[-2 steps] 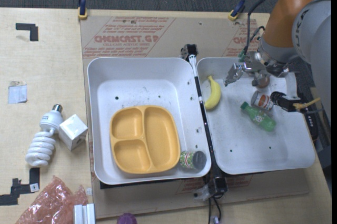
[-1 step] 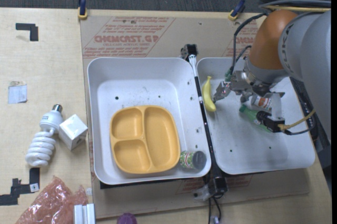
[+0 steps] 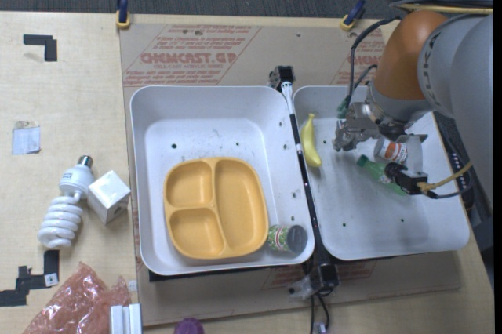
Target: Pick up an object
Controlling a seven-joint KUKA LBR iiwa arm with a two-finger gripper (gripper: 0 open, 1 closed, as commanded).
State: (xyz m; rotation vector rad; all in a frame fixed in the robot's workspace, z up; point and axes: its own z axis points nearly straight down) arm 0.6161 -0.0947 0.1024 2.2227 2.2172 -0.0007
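Camera view. The arm (image 3: pixel 439 50) covers the upper right of the right bin (image 3: pixel 369 230); its wrist hides most of the gripper (image 3: pixel 351 138), so the state of the tool cannot be told from here. Below the wrist a cluster of cables and a green part (image 3: pixel 376 168) sits over the bin floor (object or hardware, too cluttered to say).

Banana (image 3: pixel 311 140): lies in the right bin just left of the gripper, against the bin's left wall, lengthwise along it. It is near the tool but apart from it.

Further left of the tool, in the left bin (image 3: pixel 149 168): a yellow divided plate (image 3: pixel 216 207), and a small can (image 3: pixel 286 238) on its side at the plate's lower right corner. Well left of both bins, on the bench: a spiral light bulb (image 3: pixel 64 208) and a white cube (image 3: pixel 108 195) beside it.
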